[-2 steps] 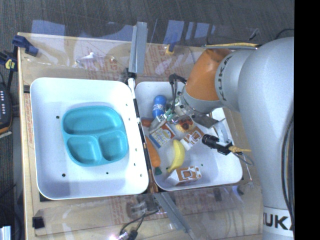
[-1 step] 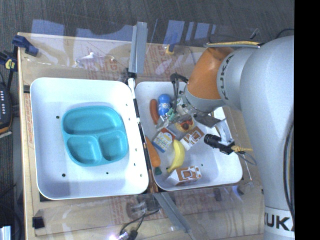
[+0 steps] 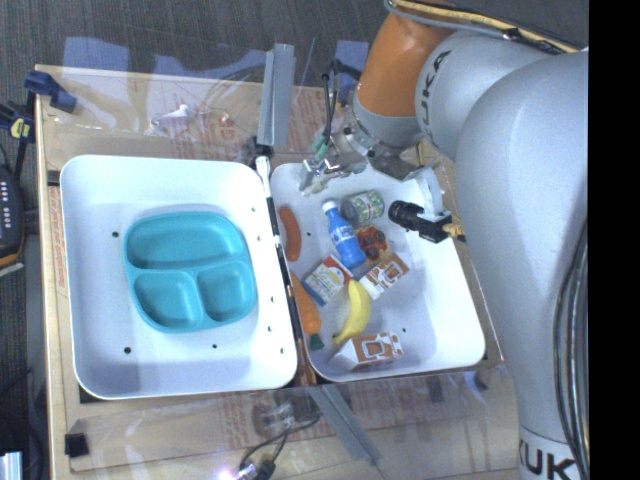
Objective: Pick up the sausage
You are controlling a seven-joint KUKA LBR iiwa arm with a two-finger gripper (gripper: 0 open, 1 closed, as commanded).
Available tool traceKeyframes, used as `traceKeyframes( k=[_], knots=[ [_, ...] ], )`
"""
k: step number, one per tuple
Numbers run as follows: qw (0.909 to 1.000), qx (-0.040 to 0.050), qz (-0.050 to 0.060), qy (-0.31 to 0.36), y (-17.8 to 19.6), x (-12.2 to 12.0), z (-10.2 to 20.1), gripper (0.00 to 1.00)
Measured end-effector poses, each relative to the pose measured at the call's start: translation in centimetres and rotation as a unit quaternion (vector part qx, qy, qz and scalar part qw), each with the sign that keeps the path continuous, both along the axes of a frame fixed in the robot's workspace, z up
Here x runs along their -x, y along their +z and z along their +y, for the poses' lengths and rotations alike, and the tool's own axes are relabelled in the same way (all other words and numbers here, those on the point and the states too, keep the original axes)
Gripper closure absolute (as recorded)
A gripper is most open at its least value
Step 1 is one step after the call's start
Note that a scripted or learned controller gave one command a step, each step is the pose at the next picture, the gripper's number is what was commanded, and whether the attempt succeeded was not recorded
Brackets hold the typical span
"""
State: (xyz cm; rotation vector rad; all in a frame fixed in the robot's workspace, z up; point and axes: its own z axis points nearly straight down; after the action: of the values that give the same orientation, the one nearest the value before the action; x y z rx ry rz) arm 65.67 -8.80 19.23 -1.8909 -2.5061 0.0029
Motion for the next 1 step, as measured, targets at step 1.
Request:
traceKeyframes(
  k=[1],
  knots=[
    [1.0, -0.0002, 0.0, 0.0, -0.02, 0.0, 0.03, 0.0]
  ],
)
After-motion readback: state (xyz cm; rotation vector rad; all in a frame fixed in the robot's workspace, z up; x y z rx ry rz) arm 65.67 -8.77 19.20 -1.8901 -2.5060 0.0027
